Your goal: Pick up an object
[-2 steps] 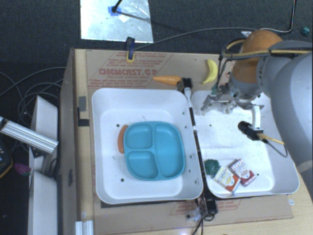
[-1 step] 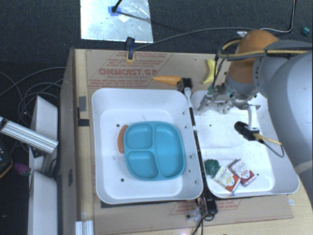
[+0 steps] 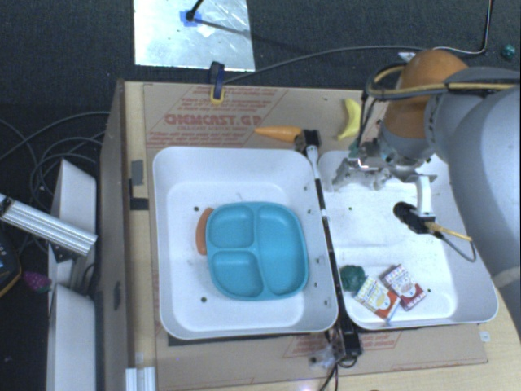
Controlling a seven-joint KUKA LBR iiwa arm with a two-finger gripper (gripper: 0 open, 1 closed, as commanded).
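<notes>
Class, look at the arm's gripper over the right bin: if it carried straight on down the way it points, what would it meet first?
Most likely the bare white floor of the right bin near its back-left corner. The gripper points downward there, and nothing seems to lie beneath it, though depth is hard to judge.

Two white bins (image 3: pixel 175 300), one blue tray (image 3: pixel 256 248), two packets (image 3: pixel 391 290).

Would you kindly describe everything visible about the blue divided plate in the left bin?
The blue plastic-looking divided plate is a rounded square with three compartments: two at the top, side by side, and one wide compartment across the bottom, with raised ridges between them. It lies flat, right side up and slightly rotated, near the middle of the left white bin. A small orange sausage-shaped object lies against its left edge, though actual contact is unclear.
</notes>
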